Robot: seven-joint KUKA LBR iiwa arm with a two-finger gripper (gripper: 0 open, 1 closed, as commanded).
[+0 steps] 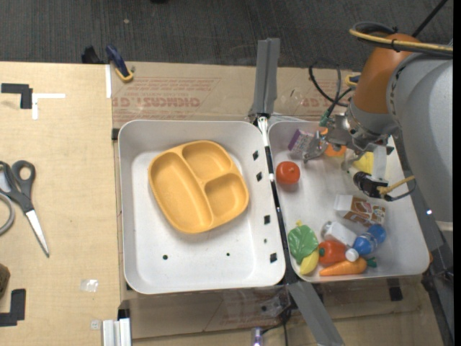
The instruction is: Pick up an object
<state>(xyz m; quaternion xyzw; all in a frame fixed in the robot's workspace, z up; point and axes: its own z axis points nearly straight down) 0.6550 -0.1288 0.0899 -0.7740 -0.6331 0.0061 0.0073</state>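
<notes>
One red tomato (287,172) is lying near the left wall of the right bin (403,265). My gripper (314,148) is hovering just beside it, over one purple piece (297,140); whether it's clenched, I cannot tell. One yellow divided plate (199,185) is sitting in the left bin (144,265).

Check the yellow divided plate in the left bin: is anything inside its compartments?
All three compartments of the yellow plate look bare. Whatever lies beneath it on the left bin floor is covered.
</notes>
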